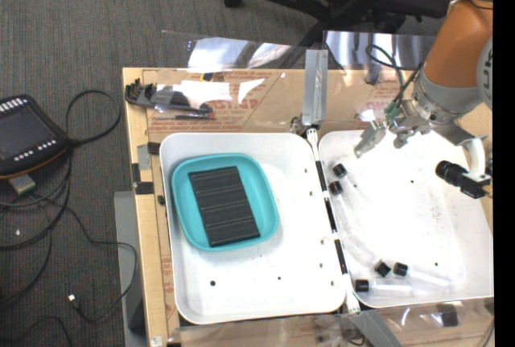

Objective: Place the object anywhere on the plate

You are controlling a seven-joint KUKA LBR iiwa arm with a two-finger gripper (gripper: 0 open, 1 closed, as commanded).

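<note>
Item: dark ribbed object (224, 204), flat on teal plate (184, 229), left bin (265, 297). Tool (385, 133): fingers apart, nothing between, above right bin (467, 257) rear. Step: placement apparently done; next, withdrawal.

You had the plate (187, 218) in the left bin (241, 297), a slab (224, 205) lying on it. Right of the plate sat the right bin (426, 216); the claw (385, 132) hung over that bin's far left corner.
</note>
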